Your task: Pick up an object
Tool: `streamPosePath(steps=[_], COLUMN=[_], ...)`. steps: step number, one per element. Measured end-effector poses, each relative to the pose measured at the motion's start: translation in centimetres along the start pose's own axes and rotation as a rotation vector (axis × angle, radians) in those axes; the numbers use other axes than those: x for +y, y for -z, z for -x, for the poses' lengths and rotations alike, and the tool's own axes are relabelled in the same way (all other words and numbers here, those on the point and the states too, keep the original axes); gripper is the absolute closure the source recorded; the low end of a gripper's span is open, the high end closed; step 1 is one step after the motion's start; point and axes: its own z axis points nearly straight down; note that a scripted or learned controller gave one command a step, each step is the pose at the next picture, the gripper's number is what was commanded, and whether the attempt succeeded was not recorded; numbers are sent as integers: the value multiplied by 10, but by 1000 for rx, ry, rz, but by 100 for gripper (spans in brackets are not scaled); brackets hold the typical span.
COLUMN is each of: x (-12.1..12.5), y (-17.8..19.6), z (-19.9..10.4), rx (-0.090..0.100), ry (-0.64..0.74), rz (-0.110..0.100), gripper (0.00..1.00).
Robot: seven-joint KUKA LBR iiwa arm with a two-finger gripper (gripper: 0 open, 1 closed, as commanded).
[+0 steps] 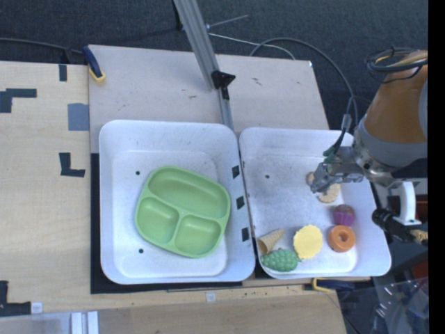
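Note:
The right bin (278,158) holds several small toy foods. A tan round piece (329,194) lies right under my gripper (322,180), partly hidden by it. Toward the front lie a purple piece (343,216), an orange ring (341,238), a yellow disc (307,241), a tan cone (270,240) and a green bumpy piece (280,259). The gripper hangs low over the right side of this bin, just above the tan piece. Nothing shows between its fingers.
The left bin (118,145) holds a green divided tray (182,211). A grey metal pole (198,37) slants in from the top to the bins' shared edge. The arm's orange and grey body (396,117) fills the right side.

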Motion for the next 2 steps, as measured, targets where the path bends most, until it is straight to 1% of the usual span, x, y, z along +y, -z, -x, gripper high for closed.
streamPosePath(steps=[1, 2], x=[8, 1], y=[-1, -13], z=[-57, -117], rx=[3, 3], ry=[5, 5], rz=[-6, -7], gripper=[100, 100])
